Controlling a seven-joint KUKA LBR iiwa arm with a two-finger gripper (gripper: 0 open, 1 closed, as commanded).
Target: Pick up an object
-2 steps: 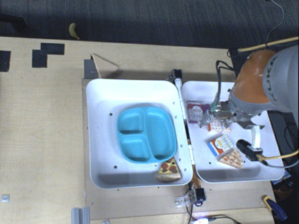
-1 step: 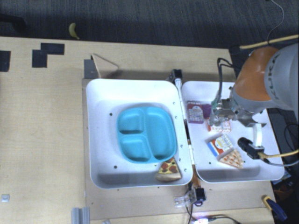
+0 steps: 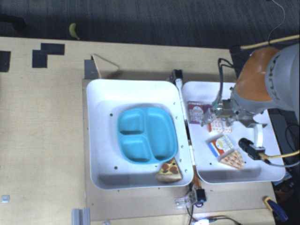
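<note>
Tray (image 3: 146, 134), blue, pizza toy (image 3: 169, 170) in left bin (image 3: 101, 125) | cards in right bin (image 3: 262, 172) | jaws: cannot tell

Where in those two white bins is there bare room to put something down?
The left bin has bare floor left of the blue tray, between it and the wall, and a strip above it. The pizza toy fills its lower right corner. The right bin is crowded: packets, a second pizza slice and the arm.
</note>
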